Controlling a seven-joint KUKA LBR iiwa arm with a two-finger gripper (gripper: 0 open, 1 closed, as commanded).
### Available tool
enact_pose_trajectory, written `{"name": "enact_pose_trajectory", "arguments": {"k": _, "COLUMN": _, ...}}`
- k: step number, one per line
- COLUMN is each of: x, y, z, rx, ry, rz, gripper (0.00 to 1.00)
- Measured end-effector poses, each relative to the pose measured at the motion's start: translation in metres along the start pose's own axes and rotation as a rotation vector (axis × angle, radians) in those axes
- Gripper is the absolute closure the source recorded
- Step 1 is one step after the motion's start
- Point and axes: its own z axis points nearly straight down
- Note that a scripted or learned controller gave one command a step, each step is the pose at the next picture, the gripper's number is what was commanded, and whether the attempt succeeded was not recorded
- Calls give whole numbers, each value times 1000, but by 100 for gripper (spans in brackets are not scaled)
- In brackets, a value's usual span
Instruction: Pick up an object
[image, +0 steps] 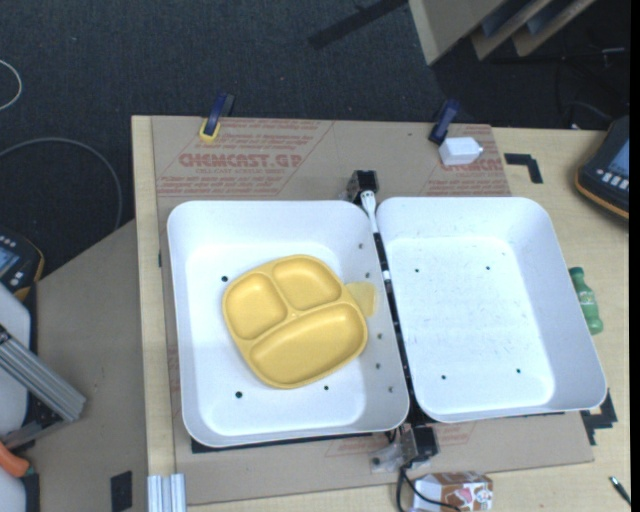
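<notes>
Where the left bin (190, 300) holds a yellow divided plate (293, 320), white floor rings it; gripper state untellable.

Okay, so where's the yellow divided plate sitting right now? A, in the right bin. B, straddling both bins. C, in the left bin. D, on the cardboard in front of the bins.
C: the yellow divided plate lies flat on the floor of the left bin, wholly inside its walls, close to the divider side.
</notes>
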Motion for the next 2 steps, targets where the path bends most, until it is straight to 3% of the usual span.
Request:
{"name": "enact_pose_trajectory", "arguments": {"k": 1, "x": 9, "y": -2, "z": 100, "rx": 14, "ry": 6, "rz": 3, "gripper": 100}}
{"name": "enact_pose_trajectory", "arguments": {"k": 2, "x": -70, "y": 16, "z": 172, "rx": 9, "ry": 4, "rz": 6, "gripper": 100}}
